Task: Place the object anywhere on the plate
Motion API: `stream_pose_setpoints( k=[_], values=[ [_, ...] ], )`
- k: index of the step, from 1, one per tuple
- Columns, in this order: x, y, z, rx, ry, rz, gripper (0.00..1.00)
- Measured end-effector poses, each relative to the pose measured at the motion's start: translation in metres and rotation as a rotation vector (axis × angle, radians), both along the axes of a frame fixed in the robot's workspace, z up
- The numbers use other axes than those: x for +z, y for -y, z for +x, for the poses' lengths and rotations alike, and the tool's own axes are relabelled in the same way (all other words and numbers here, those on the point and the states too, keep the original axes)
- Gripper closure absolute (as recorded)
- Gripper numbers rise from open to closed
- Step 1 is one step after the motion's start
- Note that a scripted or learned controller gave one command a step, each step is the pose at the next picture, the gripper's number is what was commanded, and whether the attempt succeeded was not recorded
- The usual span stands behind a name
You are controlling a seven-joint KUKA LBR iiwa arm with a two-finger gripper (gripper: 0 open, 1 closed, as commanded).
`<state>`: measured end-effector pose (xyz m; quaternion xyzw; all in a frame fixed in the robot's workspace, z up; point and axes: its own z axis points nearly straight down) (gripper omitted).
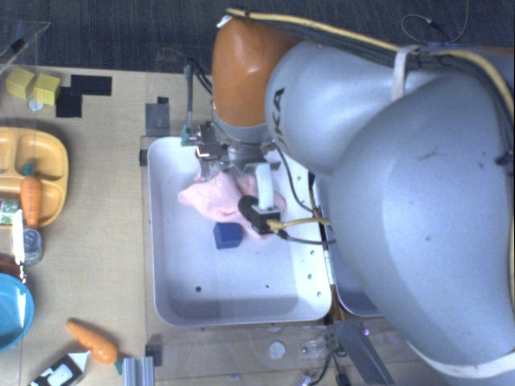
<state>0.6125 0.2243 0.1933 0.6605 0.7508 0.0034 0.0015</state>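
Observation:
My gripper (219, 156) hangs low over the back of the left white bin (185, 292), right at the far edge of a crumpled pink cloth (211, 196). The wrist and arm hide the contact point. A small blue block (228, 235) lies just in front of the cloth, apart from the gripper. A yellow divided plate (44, 161) sits on the bench at the far left with a carrot (30, 202) on it. A blue plate (11, 314) shows at the lower left edge.
A second carrot (93, 341) lies on the bench near the front left. Yellow blocks (32, 86) and black flat shapes (83, 92) sit at the back left. The arm's bulk covers the right bin (354, 302).

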Motion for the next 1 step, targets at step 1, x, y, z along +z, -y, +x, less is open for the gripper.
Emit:
stream_pose_setpoints(
  k=[1],
  values=[
    [0.0229,0.0009,0.0475,0.477,0.003,-0.004,1.00]
  ],
)
